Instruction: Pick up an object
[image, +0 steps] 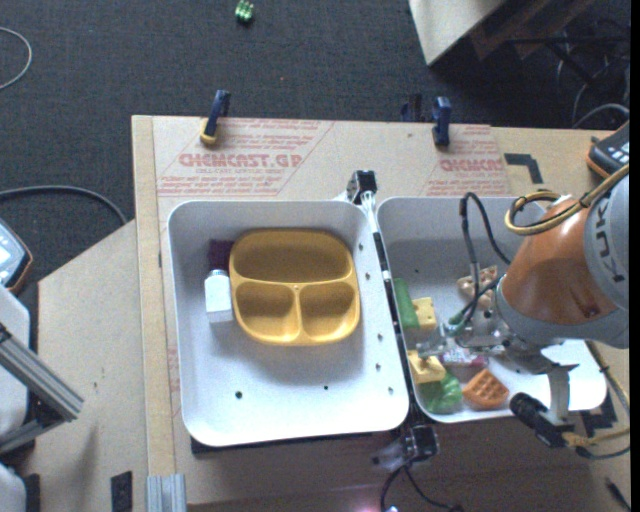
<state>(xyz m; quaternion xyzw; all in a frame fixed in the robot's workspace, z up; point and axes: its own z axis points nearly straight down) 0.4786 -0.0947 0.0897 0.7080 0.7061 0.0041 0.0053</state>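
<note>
The pincer (452, 352) hangs low in the right bin (420, 225), among the small things at its near end; whether it is apart or together cannot be told. Just beside it lie a yellow block (426, 367), a green piece (445, 392) and an orange waffle (486, 389). In the left bin (190, 330) rests a yellow divided tray (294, 285), with a white bottle (218, 296) touching its left side.

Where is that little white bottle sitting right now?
The white bottle lies in the left bin, pressed against the left edge of the yellow divided tray, with a dark purple object just behind it.
</note>
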